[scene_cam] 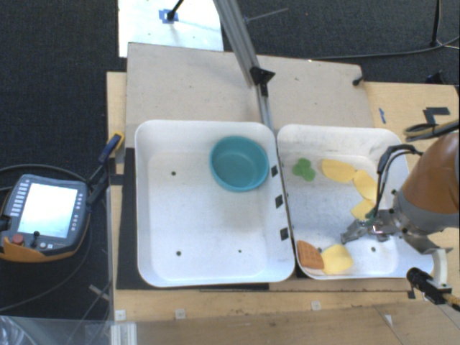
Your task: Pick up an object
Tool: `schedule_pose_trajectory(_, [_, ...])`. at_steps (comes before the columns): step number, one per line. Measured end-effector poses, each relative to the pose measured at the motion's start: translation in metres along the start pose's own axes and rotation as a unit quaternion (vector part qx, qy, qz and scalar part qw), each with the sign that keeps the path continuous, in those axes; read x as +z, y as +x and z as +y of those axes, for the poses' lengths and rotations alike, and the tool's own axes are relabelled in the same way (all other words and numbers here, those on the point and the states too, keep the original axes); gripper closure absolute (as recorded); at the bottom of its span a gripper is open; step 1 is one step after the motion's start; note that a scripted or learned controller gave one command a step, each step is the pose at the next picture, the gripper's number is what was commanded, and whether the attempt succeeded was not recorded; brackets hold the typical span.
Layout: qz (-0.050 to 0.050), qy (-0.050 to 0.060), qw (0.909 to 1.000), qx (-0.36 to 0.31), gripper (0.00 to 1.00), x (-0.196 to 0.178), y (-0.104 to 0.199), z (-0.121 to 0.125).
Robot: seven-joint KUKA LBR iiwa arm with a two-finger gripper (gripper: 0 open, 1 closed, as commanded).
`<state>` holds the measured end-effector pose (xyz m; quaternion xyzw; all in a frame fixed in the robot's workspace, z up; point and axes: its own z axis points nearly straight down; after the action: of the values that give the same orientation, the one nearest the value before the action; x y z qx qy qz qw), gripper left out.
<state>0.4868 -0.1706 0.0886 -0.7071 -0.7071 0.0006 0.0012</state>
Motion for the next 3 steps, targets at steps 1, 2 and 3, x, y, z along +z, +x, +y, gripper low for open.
schedule_pose_trajectory(1, [-0.001, -0.002, 1.0000, 0.000, 1.00, -0.012, 0.000, 0.001])
schedule_pose_trajectory(2, [-0.001, -0.004, 1.0000, -0.001, 1.00, -0.075, 0.001, 0.003])
schedule_pose_trajectory(3, [-0.001, -0.004, 1.0000, -0.001, 1.00, -0.127, 0.008, -0.003])
